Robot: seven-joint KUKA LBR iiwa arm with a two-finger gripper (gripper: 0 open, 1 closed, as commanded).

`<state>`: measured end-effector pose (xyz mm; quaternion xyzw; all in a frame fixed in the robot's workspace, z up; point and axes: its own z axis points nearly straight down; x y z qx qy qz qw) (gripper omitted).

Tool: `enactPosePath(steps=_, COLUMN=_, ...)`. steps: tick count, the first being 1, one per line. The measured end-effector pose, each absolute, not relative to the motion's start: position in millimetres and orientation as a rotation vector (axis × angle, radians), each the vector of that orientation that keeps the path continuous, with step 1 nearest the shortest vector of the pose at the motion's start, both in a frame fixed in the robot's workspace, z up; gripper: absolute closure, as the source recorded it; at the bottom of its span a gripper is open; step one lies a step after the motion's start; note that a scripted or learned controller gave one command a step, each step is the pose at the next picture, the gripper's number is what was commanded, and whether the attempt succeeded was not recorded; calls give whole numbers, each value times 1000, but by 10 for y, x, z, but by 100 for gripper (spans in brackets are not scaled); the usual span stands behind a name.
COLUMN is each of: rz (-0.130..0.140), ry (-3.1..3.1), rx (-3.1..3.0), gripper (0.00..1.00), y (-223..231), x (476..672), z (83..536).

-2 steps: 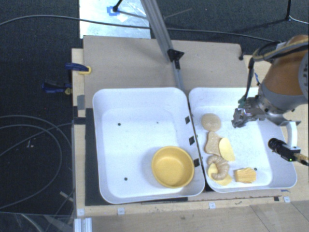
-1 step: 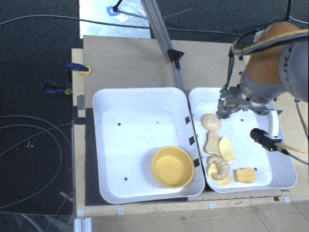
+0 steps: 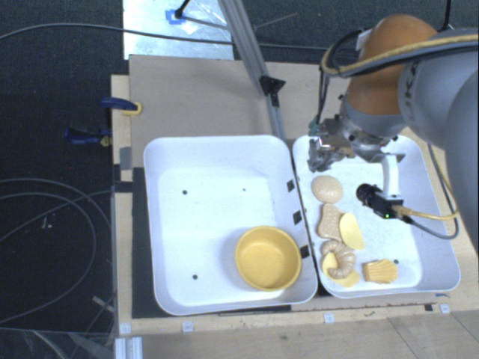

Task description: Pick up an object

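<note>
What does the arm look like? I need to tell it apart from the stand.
The arm is grey and bulky, with a rounded orange band above the wrist. Cables loop over the band. The metal gripper is small and dark grey.

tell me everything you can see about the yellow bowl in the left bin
The yellow bowl is round, shallow and plain yellow, with a matte, plastic-looking surface and a slightly thicker rim. It sits upright, open side up, with nothing inside it. It rests on the floor of the left bin, in the near right corner, close to the bin's right wall. Only the bin touches it; the gripper is over the other bin.
</note>
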<state>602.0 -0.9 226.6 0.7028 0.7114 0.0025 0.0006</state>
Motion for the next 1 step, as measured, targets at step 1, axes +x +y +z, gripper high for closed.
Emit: enactPosePath(steps=1, rz=5, ry=2233, rx=2209, gripper=100, y=534, x=6083, z=2237)
